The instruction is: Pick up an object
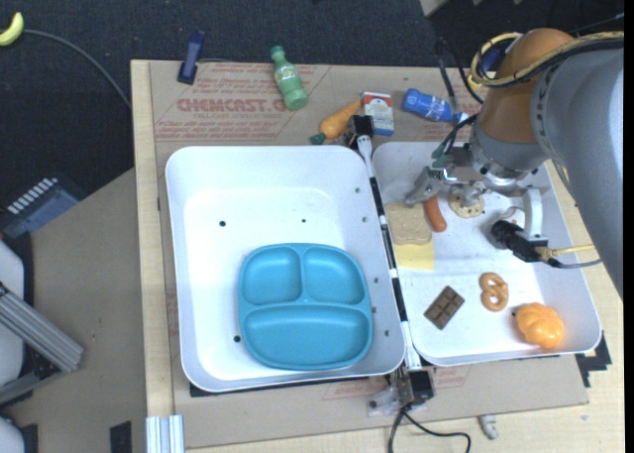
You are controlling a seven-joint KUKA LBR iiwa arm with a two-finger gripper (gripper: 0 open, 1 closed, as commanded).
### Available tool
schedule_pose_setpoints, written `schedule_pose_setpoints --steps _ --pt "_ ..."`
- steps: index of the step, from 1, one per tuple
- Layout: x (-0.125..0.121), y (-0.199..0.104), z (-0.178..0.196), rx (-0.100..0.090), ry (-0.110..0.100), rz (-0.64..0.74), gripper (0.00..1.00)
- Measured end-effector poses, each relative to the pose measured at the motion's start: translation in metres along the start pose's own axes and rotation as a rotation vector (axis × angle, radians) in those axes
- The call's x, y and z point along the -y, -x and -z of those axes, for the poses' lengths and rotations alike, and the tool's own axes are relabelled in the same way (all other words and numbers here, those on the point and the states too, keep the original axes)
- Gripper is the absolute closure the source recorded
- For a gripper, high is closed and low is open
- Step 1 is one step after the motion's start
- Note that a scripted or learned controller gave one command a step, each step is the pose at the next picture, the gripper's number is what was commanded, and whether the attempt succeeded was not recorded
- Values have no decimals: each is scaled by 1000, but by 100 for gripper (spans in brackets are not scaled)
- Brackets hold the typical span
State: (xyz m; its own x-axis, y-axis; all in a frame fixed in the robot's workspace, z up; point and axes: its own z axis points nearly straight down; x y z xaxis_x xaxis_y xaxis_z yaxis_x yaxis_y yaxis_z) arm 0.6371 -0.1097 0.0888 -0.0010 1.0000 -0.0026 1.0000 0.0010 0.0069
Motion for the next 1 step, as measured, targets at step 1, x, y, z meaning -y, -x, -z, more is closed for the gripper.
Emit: schedule_pose_setpoints --steps 1 --pt "-2 1 12 5 7 1 100"
